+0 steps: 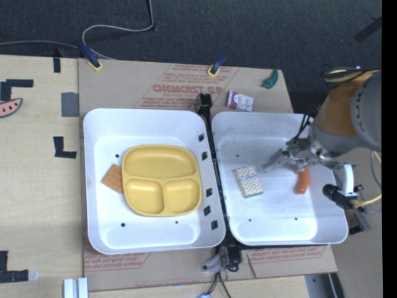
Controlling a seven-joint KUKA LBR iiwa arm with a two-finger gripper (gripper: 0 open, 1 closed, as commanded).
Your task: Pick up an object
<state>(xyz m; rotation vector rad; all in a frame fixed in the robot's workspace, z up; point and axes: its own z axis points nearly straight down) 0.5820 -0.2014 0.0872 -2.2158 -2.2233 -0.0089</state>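
Note:
In the right bin (273,225) lie a small pale patterned block (248,181) and, further right, a short orange piece (302,180). My gripper (277,160) hangs low over this bin, just up and right of the block and up and left of the orange piece. Nothing is seen held in it. The grey arm with its orange band (341,113) comes in from the right. The left bin (102,135) holds a yellow divided plate (162,180) with a tan flat piece (113,179) tucked beside its left edge.
A small red and white packet (239,100) and a green item (270,78) lie on the cardboard behind the right bin. Yellow clamps (216,68) and a cable (118,28) sit at the back. Black clips (208,166) line the seam between the bins.

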